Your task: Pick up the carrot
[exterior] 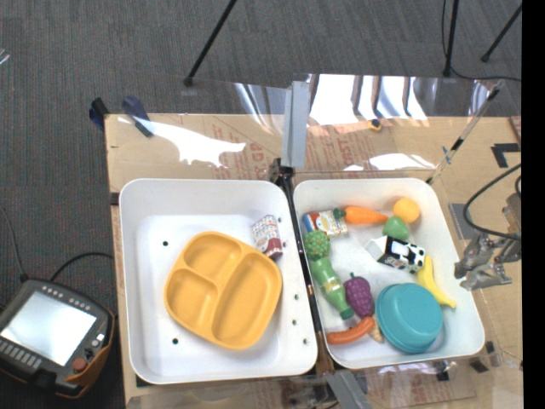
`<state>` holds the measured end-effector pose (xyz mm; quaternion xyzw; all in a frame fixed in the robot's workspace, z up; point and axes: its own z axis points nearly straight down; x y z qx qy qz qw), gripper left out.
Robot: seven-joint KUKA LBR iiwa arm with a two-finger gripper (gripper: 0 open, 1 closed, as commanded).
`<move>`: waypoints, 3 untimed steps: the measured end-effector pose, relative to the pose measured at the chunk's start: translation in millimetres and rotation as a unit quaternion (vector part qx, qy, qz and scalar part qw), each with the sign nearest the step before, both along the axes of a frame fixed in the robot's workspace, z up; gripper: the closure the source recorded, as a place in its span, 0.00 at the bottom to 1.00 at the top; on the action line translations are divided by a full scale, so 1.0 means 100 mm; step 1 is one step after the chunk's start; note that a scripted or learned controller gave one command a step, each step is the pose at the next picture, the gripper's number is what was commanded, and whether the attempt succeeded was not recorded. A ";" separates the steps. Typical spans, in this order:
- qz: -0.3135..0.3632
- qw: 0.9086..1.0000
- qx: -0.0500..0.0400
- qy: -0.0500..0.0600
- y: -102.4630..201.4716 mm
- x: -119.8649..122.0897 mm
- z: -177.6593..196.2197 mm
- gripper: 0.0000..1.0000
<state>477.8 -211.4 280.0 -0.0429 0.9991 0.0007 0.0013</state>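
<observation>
The carrot (365, 216) is orange with a green stub at its left end. It lies on its side near the back of the right bin (443, 203). To its left, a small red and white packet (324, 222) touches the green end. An orange fruit (406, 209) and a green pear (395, 227) sit just to the carrot's right.
The right bin also holds a cow-patterned carton (400, 252), a banana (436, 284), a teal bowl (410, 316), purple grapes (360, 295), a green bottle (329, 281) and a sausage (349, 332). The left bin (145, 220) holds a yellow divided plate (224, 290) and a small can (268, 235). Metal hardware with cables (487, 262) stands outside the right bin's edge.
</observation>
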 end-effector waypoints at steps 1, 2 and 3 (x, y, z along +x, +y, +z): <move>0.165 0.986 -0.001 -0.001 0.00 0.18 0.84 1.00; 0.356 0.934 0.003 0.002 0.02 0.16 -0.09 1.00; 0.467 0.884 -0.001 -0.001 0.00 0.04 0.51 1.00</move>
